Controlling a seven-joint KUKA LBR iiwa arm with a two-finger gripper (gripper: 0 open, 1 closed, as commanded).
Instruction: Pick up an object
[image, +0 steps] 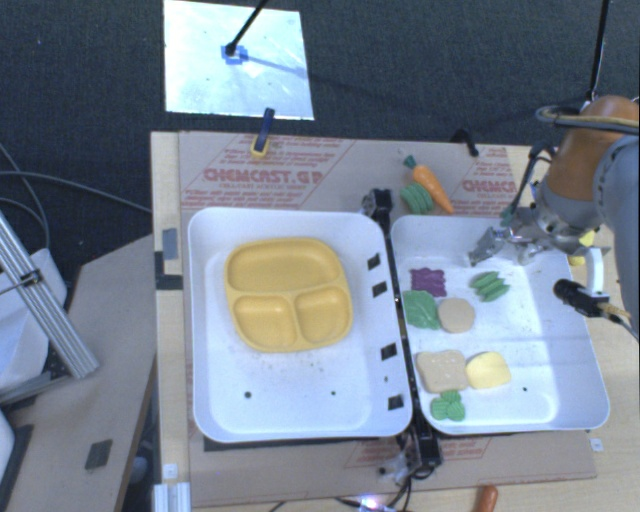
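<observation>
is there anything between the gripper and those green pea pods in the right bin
Nothing visible. The gripper sits just up and left of the green pea pods, with bare white bin floor between them. The purple piece and the round tan piece lie further left, off that line.

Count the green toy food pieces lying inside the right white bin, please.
3: green pea pod near the gripper, green leafy piece beside the purple piece, small green piece at the front edge. None seem hidden.

Left bin (210, 300) holds a divided tray (288, 293). Right bin (570, 390) holds toy foods; toy carrot (430, 183) lies on the desk (330, 170) behind it.
</observation>
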